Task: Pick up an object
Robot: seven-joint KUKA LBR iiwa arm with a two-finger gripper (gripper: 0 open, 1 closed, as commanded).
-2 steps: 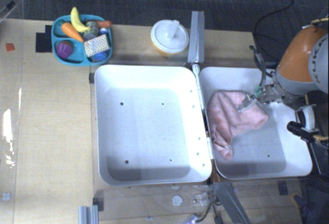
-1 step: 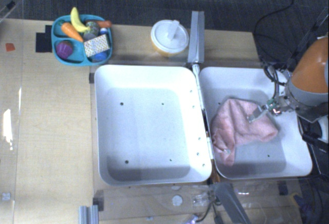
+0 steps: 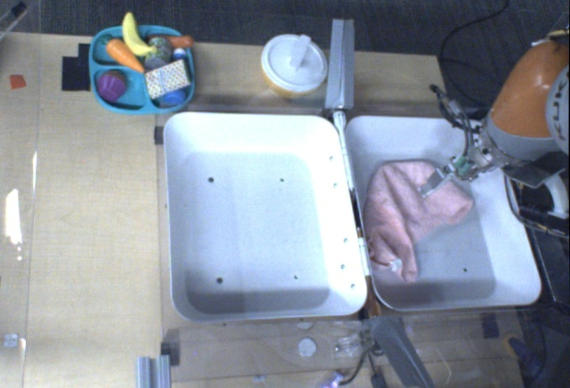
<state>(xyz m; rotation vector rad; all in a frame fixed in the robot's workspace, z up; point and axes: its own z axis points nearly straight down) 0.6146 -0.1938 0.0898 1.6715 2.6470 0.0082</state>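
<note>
A crumpled pink cloth (image 3: 405, 210) lies in the right bin (image 3: 521, 286), against its left wall and reaching from the middle toward the front. My gripper (image 3: 434, 184) comes in low from the right. Its tip rests at the cloth's upper right edge, touching or pressing into the fabric. The cloth lies flat on the bin floor, not lifted. The orange band of the arm (image 3: 533, 97) hangs over the bin's far right corner.
The left bin (image 3: 178, 288) stands beside the right one, with a metal bar (image 3: 339, 66) behind the gap between them. A white-lidded yellow cup (image 3: 294, 64) and a blue tray (image 3: 96, 97) of toy food sit on the bench at the back left. Cables trail at the right.
</note>
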